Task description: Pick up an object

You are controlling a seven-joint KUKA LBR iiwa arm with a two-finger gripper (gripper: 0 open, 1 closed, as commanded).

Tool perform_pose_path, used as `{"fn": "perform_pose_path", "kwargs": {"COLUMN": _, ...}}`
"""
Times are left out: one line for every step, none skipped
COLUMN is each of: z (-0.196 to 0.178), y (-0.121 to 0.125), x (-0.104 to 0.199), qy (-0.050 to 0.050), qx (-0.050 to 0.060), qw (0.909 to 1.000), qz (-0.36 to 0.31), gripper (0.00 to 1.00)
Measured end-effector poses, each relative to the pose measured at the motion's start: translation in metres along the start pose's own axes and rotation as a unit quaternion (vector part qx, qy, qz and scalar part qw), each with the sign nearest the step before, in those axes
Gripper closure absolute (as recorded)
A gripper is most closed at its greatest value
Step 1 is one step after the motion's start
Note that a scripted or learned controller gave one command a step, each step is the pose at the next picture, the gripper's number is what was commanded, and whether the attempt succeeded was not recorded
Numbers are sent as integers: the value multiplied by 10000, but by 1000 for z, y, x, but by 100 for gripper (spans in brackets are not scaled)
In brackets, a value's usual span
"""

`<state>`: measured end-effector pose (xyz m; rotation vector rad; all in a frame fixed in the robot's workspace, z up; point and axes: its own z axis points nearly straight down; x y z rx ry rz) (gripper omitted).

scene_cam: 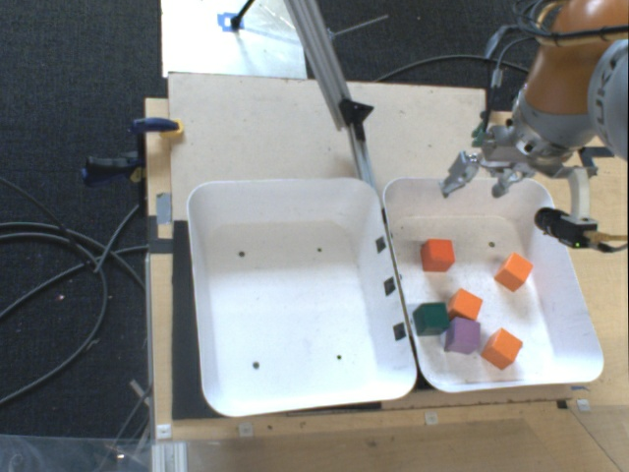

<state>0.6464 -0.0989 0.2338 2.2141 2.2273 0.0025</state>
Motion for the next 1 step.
{"fn": "perform_pose_path", "kwargs": {"z": 125, "y": -39, "x": -8, "qy": 2, "qx": 43, "qw": 10000, "qz": 27, "gripper": 0}}
